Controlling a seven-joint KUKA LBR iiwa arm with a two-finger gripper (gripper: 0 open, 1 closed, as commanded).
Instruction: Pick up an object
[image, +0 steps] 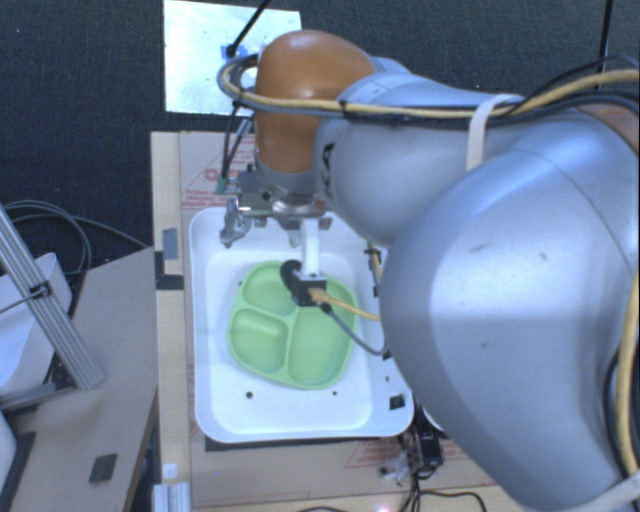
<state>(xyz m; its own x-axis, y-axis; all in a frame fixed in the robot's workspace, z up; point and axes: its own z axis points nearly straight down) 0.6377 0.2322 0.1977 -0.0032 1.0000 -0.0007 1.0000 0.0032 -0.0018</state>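
A light green divided plate (290, 335) with three compartments lies flat in the middle of the left white bin (212, 340). My gripper (272, 212) hangs below the orange wrist band, over the bin's far edge, just beyond the plate's far rim. I see nothing held in it. The arm's grey body crosses the right side of the view and covers the area to the right of this bin.
A small black square (397, 402) sits at the bin's near right corner. A cardboard sheet (172, 300) lies under the bin. A white paper sheet (205, 60) lies at the back, and a metal rail (50, 310) slants at the left.
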